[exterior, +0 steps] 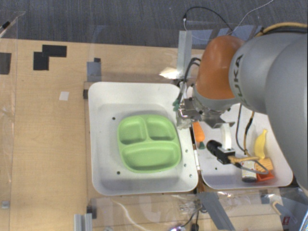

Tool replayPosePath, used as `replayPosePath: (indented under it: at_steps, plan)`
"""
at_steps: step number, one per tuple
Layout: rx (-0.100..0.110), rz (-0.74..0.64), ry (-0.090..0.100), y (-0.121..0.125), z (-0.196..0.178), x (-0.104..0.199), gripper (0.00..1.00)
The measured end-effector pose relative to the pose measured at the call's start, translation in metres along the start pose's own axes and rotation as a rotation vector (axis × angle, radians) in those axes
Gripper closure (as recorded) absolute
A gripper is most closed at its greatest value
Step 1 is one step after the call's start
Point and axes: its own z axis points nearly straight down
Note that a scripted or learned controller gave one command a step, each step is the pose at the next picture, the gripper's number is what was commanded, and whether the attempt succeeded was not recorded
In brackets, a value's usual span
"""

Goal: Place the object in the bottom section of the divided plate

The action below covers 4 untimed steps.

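Observation:
A green divided plate [120, 134] lies in the left white bin [101, 177], with two small sections at the back and one wide bottom section [149, 156] at the front; all three hold nothing. An orange carrot with a green tip [198, 132] rests at the left edge of the right bin [284, 177], beside the wall between the bins. My gripper [185, 116] hangs under the orange-banded wrist over that wall, just up and left of the carrot. The wrist hides the space between the fingertips, and I see nothing held there.
In the right bin lie a yellow banana [260, 143], a white stick-shaped piece [226, 140] and a brown and red item [263, 171] at the front corner. The big grey arm covers the back right of that bin.

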Motion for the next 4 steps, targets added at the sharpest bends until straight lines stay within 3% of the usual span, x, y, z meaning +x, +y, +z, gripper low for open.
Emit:
replayPosePath:
  at_steps: [1,2,3,4]
  plan:
    - [-0.006,-0.496,-0.001,0.023,-0.06,-0.03,1.0]
    - [-0.003,-0.317,0.0,-0.058,-0.001,-0.023,1.0]
    - [-0.007,-0.674,-0.002,-0.067,-0.028,0.025,1.0]
    - [-0.007,-0.803,-0.002,-0.069,-0.022,0.004,1.0]
